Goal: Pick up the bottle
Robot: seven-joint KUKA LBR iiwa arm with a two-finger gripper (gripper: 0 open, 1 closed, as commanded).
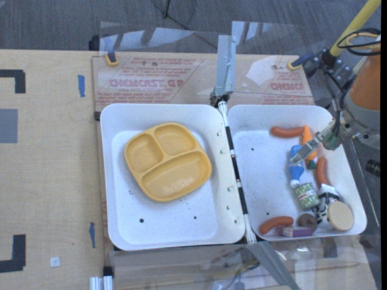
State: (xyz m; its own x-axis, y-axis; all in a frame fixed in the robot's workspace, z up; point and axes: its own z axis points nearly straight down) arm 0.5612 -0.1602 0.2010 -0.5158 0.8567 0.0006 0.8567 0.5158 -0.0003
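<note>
So the small plastic bottle with the blue cap and green label point(302, 185) is lying flat in the right-hand shallow white bin point(260, 180), over toward the 3 o'clock side. Long axis runs roughly 12 to 6, cap end pointing up toward 12. The grey end effector point(300, 154) sits right at the cap end, touching or nearly; can't tell if it's open or closed. Orange sausage-shaped toys point(288, 131) lie around it. A yellow divided plastic plate point(168, 161) sits in the left bin point(121, 222).
</note>
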